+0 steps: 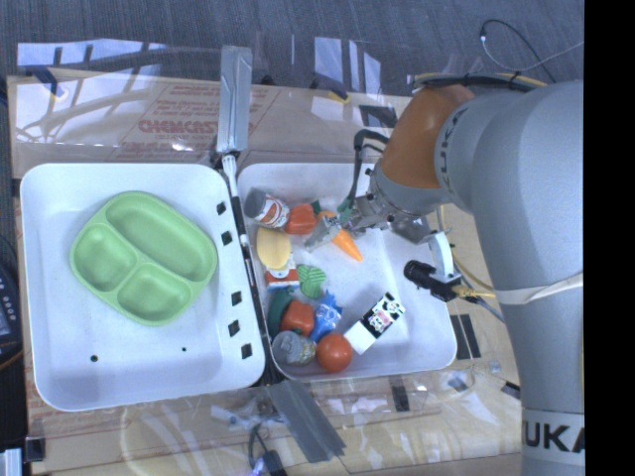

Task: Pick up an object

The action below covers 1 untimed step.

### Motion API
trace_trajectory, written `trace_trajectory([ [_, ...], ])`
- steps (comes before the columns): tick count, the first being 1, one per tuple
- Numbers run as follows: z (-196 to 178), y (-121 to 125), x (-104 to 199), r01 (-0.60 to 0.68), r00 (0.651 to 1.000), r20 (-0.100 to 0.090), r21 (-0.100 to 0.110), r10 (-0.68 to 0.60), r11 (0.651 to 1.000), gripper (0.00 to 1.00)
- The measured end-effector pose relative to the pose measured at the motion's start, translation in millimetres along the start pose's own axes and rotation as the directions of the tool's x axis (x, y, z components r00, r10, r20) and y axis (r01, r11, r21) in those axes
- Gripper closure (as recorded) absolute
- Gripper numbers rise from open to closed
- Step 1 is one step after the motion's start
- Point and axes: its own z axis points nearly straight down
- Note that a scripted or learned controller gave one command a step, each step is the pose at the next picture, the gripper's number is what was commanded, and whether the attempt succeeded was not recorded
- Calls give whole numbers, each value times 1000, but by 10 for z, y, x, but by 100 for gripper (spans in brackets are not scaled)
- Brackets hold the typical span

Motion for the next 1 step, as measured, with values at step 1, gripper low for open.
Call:
trace_trajectory([
  [1,-97,2,5,4,1000,0,2,-4,1000,100],
])
